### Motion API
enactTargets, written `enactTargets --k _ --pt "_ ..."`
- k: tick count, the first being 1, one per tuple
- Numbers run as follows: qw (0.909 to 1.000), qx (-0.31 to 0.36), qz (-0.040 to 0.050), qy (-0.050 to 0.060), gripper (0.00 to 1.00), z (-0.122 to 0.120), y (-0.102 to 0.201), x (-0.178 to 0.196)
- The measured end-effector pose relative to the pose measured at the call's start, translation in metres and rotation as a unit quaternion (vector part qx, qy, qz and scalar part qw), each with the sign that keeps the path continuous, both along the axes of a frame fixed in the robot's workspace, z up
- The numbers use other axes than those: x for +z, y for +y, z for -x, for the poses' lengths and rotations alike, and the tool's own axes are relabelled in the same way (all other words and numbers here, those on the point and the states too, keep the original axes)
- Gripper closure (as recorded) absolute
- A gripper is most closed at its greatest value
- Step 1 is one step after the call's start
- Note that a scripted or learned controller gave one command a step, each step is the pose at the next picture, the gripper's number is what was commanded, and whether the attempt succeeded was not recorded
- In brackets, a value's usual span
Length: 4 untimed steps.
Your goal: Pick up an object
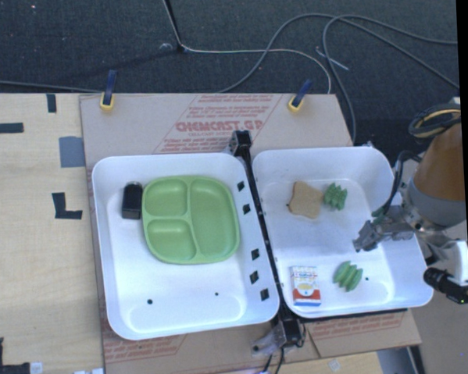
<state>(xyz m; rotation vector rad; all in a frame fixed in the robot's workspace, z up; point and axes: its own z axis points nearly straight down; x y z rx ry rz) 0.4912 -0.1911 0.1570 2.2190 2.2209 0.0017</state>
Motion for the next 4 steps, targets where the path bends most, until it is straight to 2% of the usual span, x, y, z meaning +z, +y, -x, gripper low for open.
enactTargets --k 2,3,4 --pt "1.0 0.001 0.0007 -0.001 1.0 0.006 0.006 0.123" --pt "1.0 0.0 -0.0002 0.001 1.0 0.006 0.006 0.125" --pt "1.0 0.002 -0.0004 0.002 1.0 -0.003 0.056 0.11"
